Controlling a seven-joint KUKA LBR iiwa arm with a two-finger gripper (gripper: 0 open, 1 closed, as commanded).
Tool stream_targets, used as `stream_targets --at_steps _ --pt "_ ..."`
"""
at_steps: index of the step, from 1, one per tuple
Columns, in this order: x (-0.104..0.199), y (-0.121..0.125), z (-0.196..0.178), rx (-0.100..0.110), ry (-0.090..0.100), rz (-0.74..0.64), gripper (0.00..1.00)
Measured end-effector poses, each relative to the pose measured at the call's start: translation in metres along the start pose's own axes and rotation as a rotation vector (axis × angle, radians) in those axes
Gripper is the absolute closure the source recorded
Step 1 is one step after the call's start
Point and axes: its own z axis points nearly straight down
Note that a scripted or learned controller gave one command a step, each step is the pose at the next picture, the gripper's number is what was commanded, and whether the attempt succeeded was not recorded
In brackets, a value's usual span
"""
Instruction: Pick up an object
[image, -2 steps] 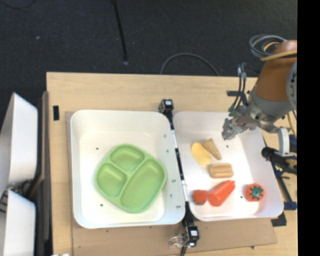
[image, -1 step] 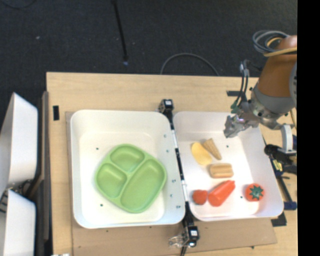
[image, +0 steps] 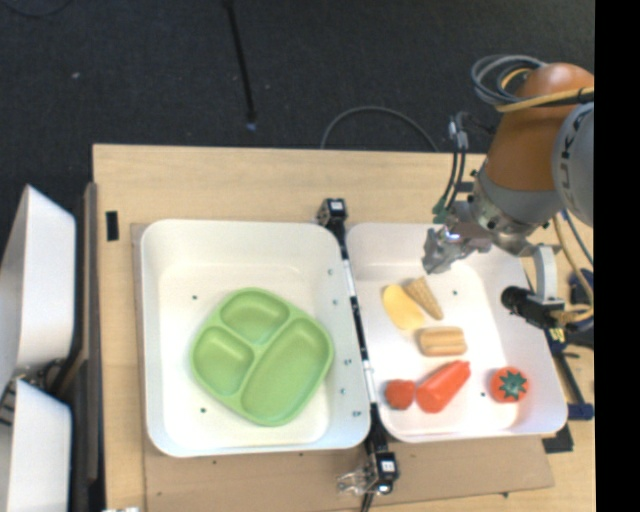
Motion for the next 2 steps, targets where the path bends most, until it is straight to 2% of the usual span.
stream_targets --at_steps 2 --pt "0.101 0.009 0.015 0.002 0.000 -0.001 1.00"
